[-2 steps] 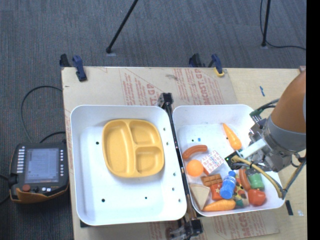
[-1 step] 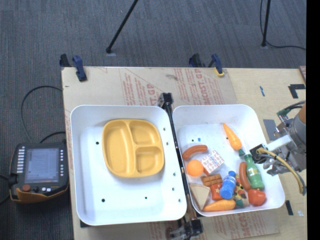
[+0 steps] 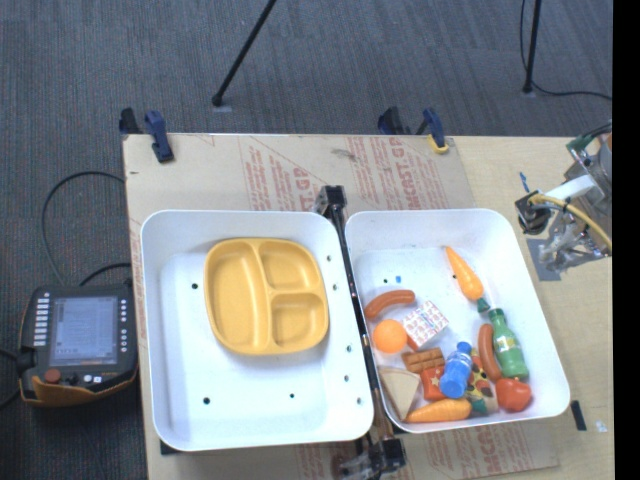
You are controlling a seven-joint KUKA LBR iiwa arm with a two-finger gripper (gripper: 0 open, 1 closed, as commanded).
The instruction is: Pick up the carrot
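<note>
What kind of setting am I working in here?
Most likely a robotics lab: a bench clamped at its edges, a teach pendant on the carpet, and toy food, including a carrot, in the right bin.

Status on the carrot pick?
Hand off right of right bin, holding nothing visible. Orange carrot lies free at bin's upper right. Second carrot at front; green bottle nearby.

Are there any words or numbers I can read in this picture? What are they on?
Red printing on the cardboard sheet under the bins: upside down and too blurred to read.
Label on the green bottle: too small to read.
Red and white pattern on the small box: no letters can be made out.
Screen of the handheld controller on the floor: too blurred to read.
No text can be read for sure.
</note>
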